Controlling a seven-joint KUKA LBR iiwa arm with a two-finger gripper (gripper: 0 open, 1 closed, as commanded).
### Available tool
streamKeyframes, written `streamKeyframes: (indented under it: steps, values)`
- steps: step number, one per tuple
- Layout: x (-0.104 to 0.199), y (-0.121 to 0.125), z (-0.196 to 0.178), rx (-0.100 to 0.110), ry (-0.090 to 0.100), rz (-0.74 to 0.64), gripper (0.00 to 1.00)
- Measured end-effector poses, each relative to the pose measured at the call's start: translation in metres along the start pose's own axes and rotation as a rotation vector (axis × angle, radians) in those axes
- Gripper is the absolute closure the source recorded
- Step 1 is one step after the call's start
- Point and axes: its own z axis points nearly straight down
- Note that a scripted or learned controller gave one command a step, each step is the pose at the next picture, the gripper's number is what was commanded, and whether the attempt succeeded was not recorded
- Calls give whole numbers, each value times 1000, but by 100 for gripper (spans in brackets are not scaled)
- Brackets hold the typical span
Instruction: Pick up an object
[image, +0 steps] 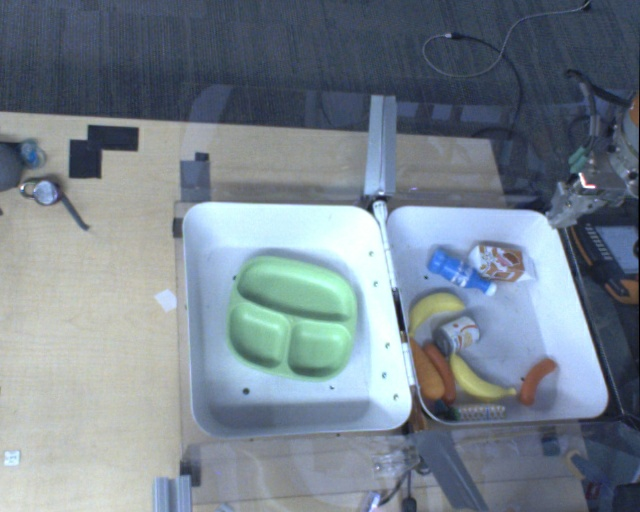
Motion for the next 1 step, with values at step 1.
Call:
streamKeyframes:
  steps: [1]
  values:
    - [1,2,-8,2,-1,-6,100]
